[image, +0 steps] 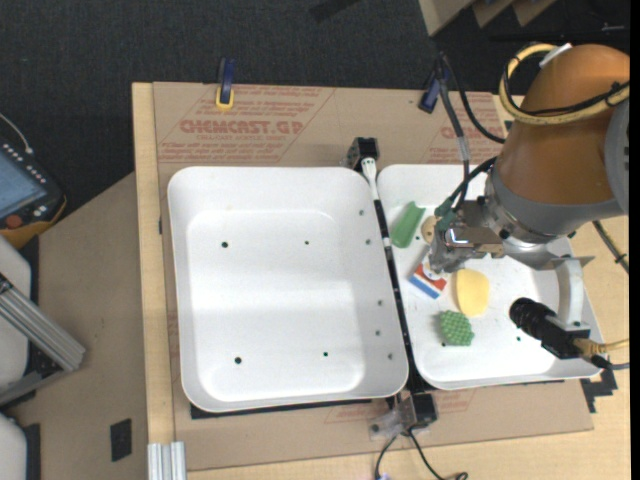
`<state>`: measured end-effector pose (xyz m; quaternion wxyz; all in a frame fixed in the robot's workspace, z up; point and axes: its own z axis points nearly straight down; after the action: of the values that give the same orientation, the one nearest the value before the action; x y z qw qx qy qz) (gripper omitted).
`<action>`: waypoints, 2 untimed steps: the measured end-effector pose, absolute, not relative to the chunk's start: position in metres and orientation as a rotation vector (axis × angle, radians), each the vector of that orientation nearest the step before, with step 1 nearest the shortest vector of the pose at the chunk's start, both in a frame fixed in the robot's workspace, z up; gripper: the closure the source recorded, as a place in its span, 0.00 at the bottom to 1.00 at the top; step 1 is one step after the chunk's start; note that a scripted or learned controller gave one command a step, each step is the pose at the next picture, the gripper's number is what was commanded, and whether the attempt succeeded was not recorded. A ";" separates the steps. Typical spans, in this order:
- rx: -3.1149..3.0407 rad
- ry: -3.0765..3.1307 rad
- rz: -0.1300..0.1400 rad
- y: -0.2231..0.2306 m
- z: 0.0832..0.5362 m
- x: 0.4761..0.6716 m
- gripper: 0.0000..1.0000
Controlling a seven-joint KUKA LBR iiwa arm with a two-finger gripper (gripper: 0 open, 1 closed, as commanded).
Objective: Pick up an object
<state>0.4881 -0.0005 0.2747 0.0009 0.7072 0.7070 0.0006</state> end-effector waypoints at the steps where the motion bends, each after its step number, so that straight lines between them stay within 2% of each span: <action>1: 2.220 2.219 0.003 0.000 0.284 0.489 1.00; 2: 2.218 2.218 0.005 0.000 0.294 0.489 1.00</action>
<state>0.4891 -0.0002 0.2944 0.0023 0.7071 0.7071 0.0014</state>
